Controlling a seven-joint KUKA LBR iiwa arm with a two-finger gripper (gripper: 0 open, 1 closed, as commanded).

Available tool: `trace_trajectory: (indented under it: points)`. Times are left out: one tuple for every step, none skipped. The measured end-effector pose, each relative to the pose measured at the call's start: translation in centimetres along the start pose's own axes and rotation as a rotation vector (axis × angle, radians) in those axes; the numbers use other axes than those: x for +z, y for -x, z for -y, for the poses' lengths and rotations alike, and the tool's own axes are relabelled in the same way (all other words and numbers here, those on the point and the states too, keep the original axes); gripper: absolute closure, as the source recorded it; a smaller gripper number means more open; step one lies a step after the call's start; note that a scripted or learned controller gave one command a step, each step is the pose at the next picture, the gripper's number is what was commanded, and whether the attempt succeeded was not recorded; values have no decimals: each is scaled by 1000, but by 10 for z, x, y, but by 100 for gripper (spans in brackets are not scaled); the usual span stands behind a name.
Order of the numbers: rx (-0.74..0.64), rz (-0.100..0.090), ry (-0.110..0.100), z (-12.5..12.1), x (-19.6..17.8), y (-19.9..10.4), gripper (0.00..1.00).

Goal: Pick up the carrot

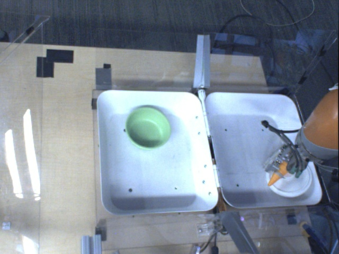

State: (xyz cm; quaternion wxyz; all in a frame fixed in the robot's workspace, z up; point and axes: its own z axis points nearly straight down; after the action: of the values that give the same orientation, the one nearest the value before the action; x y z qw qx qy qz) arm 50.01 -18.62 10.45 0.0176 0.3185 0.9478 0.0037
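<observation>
Nearest the camera, at about five o'clock in the view, the gripper (284, 164) hangs low over the right bin (243, 142), close to that bin's near right corner. The carrot (277, 175) sits right at the fingertips, its orange point slanting down toward seven o'clock and its thicker end tucked up between the fingers, so the fingers look closed around it. The carrot's tip lies over the rim of a small white plate (291, 185), which rests on the bin floor at the same corner; whether the carrot touches the plate or hangs just above it cannot be told.

Just behind the gripper, toward three o'clock, the arm (324, 128) comes in from the right edge, its orange band rounded and bright above the grey wrist. A thin black cable (275, 130) runs from the wrist out over the bin toward ten o'clock.

At about nine o'clock from the gripper and well apart from it, the left bin (153, 184) lies touching the right one along a shared middle edge. A green bowl (148, 127) stands upright in the far left part of that bin.

Farther still, at twelve o'clock, a grey metal post (203, 62) rises from the seam between the bins, on the pale wooden bench (58, 157). Beyond it lies dark floor with a loose looping wire (267, 12).
</observation>
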Motion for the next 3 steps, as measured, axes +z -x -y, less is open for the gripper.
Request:
trace_trajectory:
  points:
    - [458, -20, -20, -51, 7, 37, 100]
    - [458, -20, -20, -51, 7, 37, 0]
    - [397, -20, -19, 17, -26, 9, 0]
